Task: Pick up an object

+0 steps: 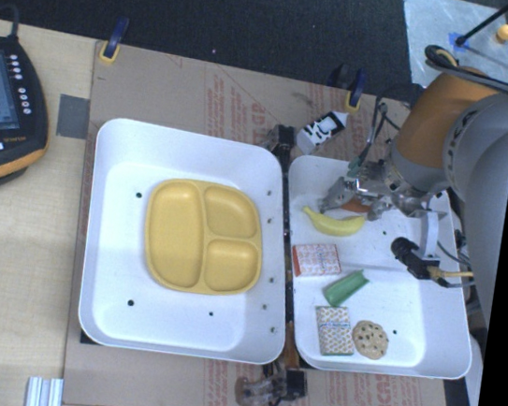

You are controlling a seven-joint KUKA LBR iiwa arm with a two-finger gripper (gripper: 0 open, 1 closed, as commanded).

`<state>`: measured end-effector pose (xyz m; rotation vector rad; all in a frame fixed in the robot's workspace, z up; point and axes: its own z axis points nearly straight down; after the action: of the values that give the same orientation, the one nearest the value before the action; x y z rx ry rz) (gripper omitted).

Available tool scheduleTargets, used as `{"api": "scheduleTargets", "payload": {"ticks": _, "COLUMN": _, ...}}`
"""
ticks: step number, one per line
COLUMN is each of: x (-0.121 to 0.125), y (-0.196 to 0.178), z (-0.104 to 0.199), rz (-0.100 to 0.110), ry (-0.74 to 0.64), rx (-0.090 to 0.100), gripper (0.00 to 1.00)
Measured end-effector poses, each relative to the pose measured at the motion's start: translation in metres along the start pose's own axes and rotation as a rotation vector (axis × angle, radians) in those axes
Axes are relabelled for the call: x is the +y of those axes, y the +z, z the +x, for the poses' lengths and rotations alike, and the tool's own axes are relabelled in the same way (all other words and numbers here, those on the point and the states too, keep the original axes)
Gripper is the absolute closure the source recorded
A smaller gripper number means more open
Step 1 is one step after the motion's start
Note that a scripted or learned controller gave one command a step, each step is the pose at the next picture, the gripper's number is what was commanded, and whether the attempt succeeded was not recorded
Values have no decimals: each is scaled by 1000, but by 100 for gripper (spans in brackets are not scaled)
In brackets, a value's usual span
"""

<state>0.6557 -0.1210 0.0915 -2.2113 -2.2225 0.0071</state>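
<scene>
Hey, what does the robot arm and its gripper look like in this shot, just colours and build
The arm is bulky with rounded grey casing, and a broad orange band wraps it above the wrist. The gripper at its end is small, made of dull grey metal parts with a bit of reddish colour among them. Thin dark cables run alongside the wrist.

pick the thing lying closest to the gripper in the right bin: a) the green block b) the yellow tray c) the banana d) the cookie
c, the banana lies just below the gripper at the far end of the right bin, while the cookie and green block sit nearer the camera.
</scene>
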Motion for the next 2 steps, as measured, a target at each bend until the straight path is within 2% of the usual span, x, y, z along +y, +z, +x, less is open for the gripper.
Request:
{"api": "scheduleTargets", "payload": {"ticks": 1, "x": 0, "y": 0, "z": -12, "rz": -5, "ry": 2, "rx": -2, "gripper": 0}}
{"api": "scheduleTargets", "payload": {"ticks": 2, "x": -1, "y": -11, "z": -13, "rz": 3, "ry": 0, "rx": -1, "gripper": 100}}
